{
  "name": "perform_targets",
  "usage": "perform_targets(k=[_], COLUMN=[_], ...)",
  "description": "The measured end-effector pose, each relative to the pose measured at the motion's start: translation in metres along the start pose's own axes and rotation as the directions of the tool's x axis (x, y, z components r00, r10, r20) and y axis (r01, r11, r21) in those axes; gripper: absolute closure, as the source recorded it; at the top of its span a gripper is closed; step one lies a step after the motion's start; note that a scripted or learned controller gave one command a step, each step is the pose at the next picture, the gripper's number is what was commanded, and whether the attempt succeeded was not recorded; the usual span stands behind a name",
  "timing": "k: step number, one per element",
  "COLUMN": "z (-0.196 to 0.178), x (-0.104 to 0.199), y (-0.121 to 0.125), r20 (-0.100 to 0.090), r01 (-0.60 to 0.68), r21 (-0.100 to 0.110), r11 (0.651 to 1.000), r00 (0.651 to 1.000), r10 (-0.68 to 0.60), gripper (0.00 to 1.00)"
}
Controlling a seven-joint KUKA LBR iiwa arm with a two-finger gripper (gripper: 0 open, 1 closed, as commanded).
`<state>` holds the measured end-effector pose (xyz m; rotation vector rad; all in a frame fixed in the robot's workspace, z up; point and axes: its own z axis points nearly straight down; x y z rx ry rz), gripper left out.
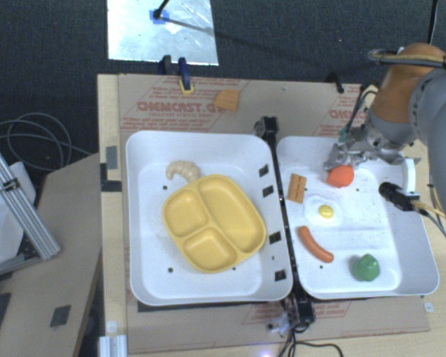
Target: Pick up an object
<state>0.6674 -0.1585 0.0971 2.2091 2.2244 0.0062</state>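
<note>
Hand [347,157] low over right bin [416,262], tomato [341,175] directly beneath, touching or nearly. Cannot tell how wide hand stands, or whether anything held.

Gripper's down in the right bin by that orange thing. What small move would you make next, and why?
Probably close the fingers and lift a little to test the grasp. The gripper sits low in the right bin, directly above and touching the orange round object, with the fried egg and other food apart from it.
</note>
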Motion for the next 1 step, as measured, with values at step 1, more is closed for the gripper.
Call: perform_targets(k=[1], z=[-0.0804], x=[0.0593], y=[-0.0036], r20=[-0.003], r01=[0.003], r21=[-0.002], r11=[1.0], r00=[1.0], r10=[-0.003], gripper=[1.0])
